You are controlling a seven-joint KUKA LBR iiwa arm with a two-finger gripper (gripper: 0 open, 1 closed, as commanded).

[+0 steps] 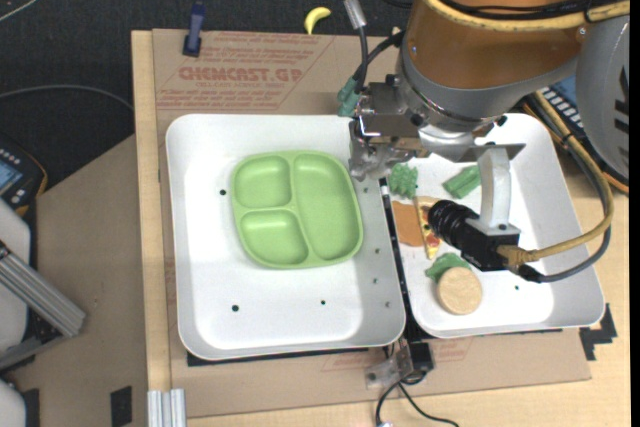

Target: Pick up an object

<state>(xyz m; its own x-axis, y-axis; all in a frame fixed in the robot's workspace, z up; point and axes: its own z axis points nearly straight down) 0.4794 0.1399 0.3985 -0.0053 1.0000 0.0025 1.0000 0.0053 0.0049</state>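
Note:
The right bin (560, 215) holds several small items: a green toy piece (403, 179) near its left wall, another green piece (462, 182), a flat orange-brown piece (406, 221), and a round tan disc (460, 292) with a green leaf-like bit (441, 265) beside it. The arm's large orange and grey wrist hangs over the back of this bin. My gripper (372, 153) is low at the bin's back left corner, just left of and above the first green piece. No object shows between its tips.
A light green divided plate (297, 208) lies in the left bin (200, 245). A white bracket (495, 190) and a black cylinder with a yellow cable (465, 233) hang off the arm over the right bin. Cardboard (240, 65) lies behind the bins.

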